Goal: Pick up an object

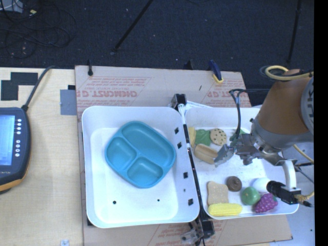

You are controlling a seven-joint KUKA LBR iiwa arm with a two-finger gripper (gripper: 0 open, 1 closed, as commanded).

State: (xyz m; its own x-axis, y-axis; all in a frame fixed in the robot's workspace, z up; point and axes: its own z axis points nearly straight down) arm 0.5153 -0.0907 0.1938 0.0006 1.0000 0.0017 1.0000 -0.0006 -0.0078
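Camera view showed the hand (pixel 225 155), fingers slightly parted and holding nothing, beside the bread roll (pixel 206 153); centring over it before closing seemed wise.

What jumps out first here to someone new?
Probably the blue divided tray, lying alone in the left bin. Next, the grey arm with its orange band, reaching in from the right, its gripper low over the right bin beside a tan bread roll. Bright toy food clusters along that bin's near edge: corn, a green ball and purple grapes.
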